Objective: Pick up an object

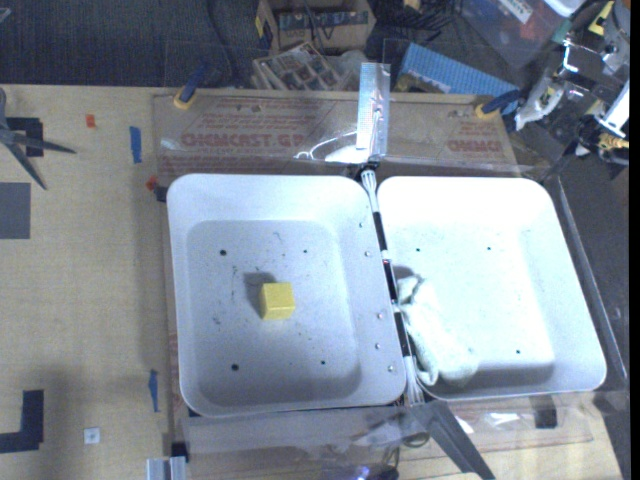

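Note:
A small yellow block [278, 301] lies on the floor of the left bin [200, 218], a little left of the bin's centre, and casts a short shadow to its upper left. A pale, crumpled white object [432, 336] rests in the right bin [520, 218], against its left wall near the front corner. Nothing touches either object.
The two white bins meet at a central seam [385, 268]. A clear plastic sheet with red lettering [300, 133] lies behind them. Cables, boxes and machinery [585, 58] crowd the back and the upper right. The wooden bench [70, 298] stretches to the left.

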Controlling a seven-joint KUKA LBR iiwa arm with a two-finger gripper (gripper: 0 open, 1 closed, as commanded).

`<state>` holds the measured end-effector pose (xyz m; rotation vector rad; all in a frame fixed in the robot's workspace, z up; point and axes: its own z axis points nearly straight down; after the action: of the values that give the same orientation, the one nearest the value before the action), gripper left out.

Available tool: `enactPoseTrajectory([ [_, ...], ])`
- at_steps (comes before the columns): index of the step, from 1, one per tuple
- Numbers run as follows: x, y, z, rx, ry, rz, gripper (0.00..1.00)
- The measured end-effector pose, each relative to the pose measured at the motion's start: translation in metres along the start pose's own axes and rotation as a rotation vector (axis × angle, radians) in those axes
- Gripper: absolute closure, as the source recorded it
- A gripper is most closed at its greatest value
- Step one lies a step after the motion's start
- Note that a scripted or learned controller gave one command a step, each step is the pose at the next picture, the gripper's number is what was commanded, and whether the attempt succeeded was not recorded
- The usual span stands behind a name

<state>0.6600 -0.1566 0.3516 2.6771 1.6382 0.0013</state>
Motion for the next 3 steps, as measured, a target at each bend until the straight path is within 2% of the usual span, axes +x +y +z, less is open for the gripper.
enactPoseTrajectory([
  [1, -0.051, 0.022, 0.021, 0.003, 0.000, 0.061, 0.00],
  [2, -0.048, 0.022, 0.010, -0.001, -0.002, 0.056, 1.00],
  [3, -0.038, -0.027, -0.043, 0.001, 0.000, -0.088, 1.00],
])
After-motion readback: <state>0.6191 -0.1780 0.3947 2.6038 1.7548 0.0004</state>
